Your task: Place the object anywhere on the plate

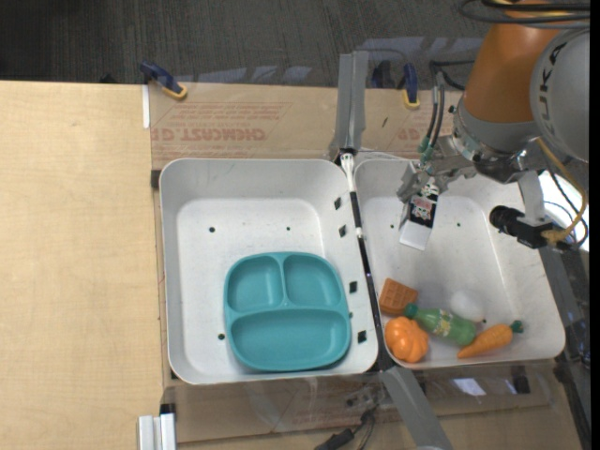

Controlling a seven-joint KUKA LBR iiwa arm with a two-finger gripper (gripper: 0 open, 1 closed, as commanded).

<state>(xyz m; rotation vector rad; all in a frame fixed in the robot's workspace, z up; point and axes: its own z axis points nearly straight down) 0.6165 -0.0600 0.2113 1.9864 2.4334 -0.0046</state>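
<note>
A teal plate point(286, 312) with three compartments lies in the left bin point(187, 251), toward its front. Several toy foods lie along the front of the right bin point(525, 270): a tan waffle square point(397, 296), an orange pumpkin-like piece point(407, 339), a green bottle point(445, 324) and a carrot point(489, 338). My gripper point(415, 225) hangs over the back left part of the right bin, well behind the foods and to the right of the plate. I see nothing held in it.
A pale round object point(464, 303) rests behind the bottle. A raised divider point(358, 242) runs between the two bins. Brown cardboard point(244, 125) lies behind the bins, and a wooden surface point(75, 251) stretches to the left.
</note>
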